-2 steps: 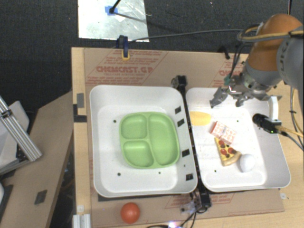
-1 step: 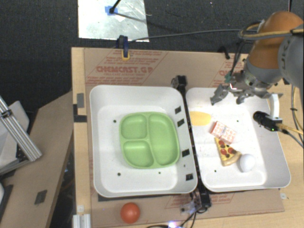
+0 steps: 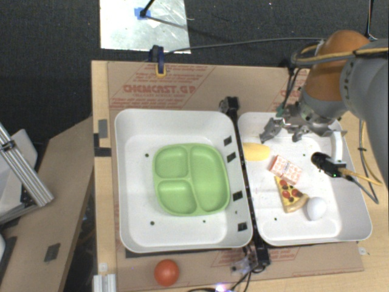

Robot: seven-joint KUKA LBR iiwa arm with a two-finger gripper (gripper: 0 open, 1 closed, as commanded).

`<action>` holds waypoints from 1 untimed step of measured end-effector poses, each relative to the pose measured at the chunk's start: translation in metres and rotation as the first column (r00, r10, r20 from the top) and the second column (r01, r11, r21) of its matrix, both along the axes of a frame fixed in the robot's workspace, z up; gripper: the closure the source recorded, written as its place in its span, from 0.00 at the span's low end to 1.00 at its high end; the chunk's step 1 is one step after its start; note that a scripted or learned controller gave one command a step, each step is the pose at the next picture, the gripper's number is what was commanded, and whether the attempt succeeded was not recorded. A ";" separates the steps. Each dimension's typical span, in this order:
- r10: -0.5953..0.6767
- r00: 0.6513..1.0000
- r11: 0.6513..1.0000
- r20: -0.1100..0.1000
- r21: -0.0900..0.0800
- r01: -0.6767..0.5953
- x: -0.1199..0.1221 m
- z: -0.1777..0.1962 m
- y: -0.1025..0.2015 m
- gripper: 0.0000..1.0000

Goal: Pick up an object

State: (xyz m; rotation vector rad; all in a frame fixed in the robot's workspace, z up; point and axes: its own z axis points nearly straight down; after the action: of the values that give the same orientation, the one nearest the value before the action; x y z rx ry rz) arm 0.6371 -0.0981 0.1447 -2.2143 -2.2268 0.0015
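Partly cut off by the right edge, the arm (image 3: 364, 84) shows just its grey last link and the orange band (image 3: 333, 59) above the wrist. It reaches in over the far right corner of the right bin (image 3: 346, 227) and hides that corner. The bench (image 3: 182, 84) under the bins runs out of view at the bottom, so its near edge cannot be seen. The left bin (image 3: 137, 224) lies touching the right one along a dark seam, and both are seen whole apart from that hidden corner.

The wrist bends down and leftward, so the gripper (image 3: 283, 132) hangs low over the far end of the right bin. Its fingers (image 3: 269, 131) are spread apart, and nothing is between them. How close the tips are to the bin floor cannot be told from this slant.

A green plate (image 3: 191, 178) with three compartments lies flat in the middle of the left bin. In the right bin a yellow piece (image 3: 256, 152) lies by the left wall, just nearer than the gripper and slightly left of it; its shape is too blurred to name. A red and white packet (image 3: 285, 169) lies beside it, its print too small to read. Just nearer lies a pizza slice (image 3: 292, 194), and an egg (image 3: 315, 208) touches its right side. An orange ball (image 3: 166, 271) sits on the bench in front of the left bin.
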 end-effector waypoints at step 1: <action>-0.004 1.000 1.000 0.000 0.000 0.004 -0.007 -0.045 -0.002 0.00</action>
State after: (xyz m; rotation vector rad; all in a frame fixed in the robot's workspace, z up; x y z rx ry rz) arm 0.6302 -0.1006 0.1000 -2.2189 -2.2226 0.0017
